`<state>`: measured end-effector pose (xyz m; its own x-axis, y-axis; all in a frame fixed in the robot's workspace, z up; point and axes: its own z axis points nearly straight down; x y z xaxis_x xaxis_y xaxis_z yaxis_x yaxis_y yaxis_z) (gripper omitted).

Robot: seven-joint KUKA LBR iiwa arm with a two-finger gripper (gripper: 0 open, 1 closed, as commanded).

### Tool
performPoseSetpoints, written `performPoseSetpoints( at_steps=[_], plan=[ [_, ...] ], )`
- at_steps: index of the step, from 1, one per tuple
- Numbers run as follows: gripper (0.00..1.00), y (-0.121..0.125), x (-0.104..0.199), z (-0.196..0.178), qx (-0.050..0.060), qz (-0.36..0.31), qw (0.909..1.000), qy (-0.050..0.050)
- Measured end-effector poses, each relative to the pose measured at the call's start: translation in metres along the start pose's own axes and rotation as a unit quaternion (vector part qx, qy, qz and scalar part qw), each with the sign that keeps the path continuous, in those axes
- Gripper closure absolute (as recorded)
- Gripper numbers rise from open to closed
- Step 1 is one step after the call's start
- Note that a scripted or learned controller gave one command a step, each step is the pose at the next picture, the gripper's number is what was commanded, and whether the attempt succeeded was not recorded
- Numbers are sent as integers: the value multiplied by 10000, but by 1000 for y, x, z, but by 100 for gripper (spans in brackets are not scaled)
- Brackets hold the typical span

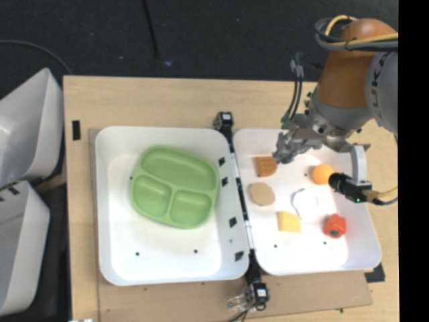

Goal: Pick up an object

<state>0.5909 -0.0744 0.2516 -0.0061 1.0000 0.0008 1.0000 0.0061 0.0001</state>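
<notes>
1. The grey arm with its orange band [348, 59] is reaching in over the right bin [362, 247], and its gripper [284, 151] is hanging just beside the brown toast-like square [265, 166], at that square's upper right corner.
2. Whether the pincer is open or closed cannot be told here; the tip is reading as one dark mass, and nothing is showing clasped in it.
3. The square is lying flat on the bin floor, near the divider between the bins; a round tan piece [262, 194] is sitting just below the square, and a yellow wedge [289, 221], a white flat piece [305, 202], an orange ball [322, 174] and a red piece [334, 225] are lying further right of it.
4. Judging by this, the approach step is under way, with no object picked yet.
5. The next move is likely calling for centring over the square, descending, closing and lifting.
6. The green divided plate [175, 187] is resting in the left bin [114, 260], well left of the square.
</notes>
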Motion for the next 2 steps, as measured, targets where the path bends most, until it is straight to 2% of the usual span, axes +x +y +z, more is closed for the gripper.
performPoseSetpoints(
  at_steps=[1,2],
  plan=[
    [100,-10,55,-6,-2,-6,10000,4],
    [100,-2,112,-1,-5,-8,10000,3]
  ],
)
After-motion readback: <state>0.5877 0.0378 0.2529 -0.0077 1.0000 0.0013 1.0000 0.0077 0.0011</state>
